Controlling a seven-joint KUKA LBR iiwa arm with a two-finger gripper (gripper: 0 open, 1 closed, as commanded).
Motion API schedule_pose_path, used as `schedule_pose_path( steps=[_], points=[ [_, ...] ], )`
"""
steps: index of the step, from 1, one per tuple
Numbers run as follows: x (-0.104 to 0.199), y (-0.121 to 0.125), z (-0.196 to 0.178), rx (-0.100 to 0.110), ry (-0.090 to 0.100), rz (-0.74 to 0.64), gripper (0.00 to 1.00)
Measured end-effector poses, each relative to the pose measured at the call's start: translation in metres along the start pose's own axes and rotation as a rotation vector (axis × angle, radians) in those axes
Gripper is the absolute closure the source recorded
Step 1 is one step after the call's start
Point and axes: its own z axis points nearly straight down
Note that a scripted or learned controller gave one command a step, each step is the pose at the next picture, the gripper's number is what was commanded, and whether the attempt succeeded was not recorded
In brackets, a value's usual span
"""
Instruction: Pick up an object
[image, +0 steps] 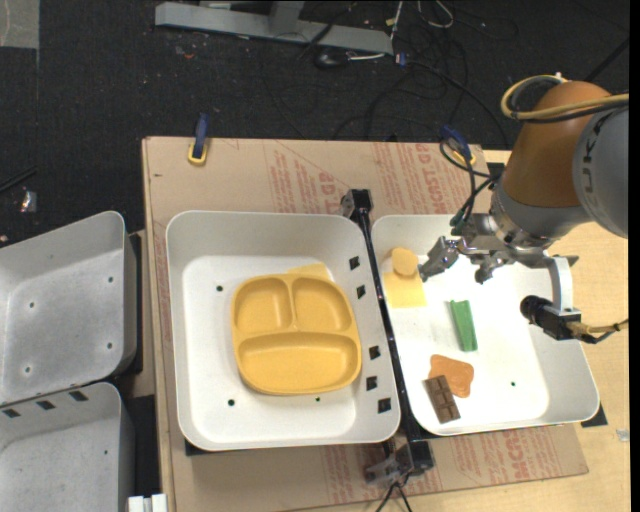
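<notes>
Nearest the camera, at the front of the right bin (570, 400), a brown block (441, 396) lay with its long axis running front to back, touching an orange piece (455, 372) just behind it. Farther back, a green bar (462, 325) lay lengthwise toward the rear, tilted slightly left. Beyond it, by the divider, sat a yellow block (404, 285). Above the bin's rear, the gripper (466, 259) hung with fingers spread, holding nothing. Leftward, a yellow tray (296, 335) filled the left bin (190, 330).
</notes>
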Motion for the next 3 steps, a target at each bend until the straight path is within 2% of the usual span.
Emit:
schedule_pose_path(
  steps=[1,2,3],
  points=[
    [-0.001,0.003,0.063,0.004,0.000,0.002,0.00],
    [-0.001,0.003,0.106,0.003,0.000,0.002,0.00],
    [-0.001,0.004,0.093,-0.001,0.000,0.003,1.00]
  ],
)
